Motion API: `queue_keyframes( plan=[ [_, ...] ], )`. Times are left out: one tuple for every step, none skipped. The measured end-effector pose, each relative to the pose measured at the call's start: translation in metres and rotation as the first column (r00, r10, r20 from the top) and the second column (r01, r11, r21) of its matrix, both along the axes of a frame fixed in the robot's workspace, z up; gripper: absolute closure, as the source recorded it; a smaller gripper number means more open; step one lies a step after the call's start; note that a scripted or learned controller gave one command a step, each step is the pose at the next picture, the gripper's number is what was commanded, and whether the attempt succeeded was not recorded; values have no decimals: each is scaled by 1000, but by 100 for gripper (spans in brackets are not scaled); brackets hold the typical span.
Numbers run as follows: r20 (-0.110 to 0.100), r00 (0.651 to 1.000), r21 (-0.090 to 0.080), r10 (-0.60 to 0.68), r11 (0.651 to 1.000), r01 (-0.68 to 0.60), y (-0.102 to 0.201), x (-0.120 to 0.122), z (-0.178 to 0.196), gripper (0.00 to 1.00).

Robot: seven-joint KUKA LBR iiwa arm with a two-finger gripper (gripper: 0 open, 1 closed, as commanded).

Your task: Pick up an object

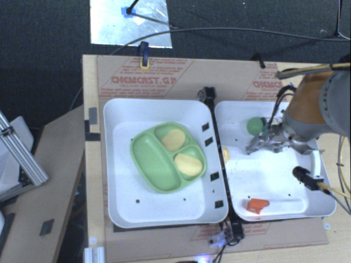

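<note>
White right bin (274, 171): gripper (256, 146) low at upper centre, grip state unreadable; green ball (254, 126) just above it; orange piece (256, 205) near bottom rim; middle floor open.

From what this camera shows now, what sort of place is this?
Probably a robotics lab test bench. Two white bins sit on a protective board, a grey and orange robot arm reaches in, and cables run across the dark floor.
</note>
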State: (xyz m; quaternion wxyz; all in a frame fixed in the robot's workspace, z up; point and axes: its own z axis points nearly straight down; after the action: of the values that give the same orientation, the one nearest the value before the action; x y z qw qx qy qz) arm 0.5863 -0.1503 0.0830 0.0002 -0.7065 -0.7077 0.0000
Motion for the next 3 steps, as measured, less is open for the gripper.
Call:
queue_keyframes(
  plan=[
    [3, 1000, -1, 0, 1000, 0, 0, 1, 12, 100],
    [5, 1000, -1, 3, 1000, -3, 6, 2, 57, 100],
    [7, 1000, -1, 5, 1000, -5, 15, 7, 115, 100]
  ],
)
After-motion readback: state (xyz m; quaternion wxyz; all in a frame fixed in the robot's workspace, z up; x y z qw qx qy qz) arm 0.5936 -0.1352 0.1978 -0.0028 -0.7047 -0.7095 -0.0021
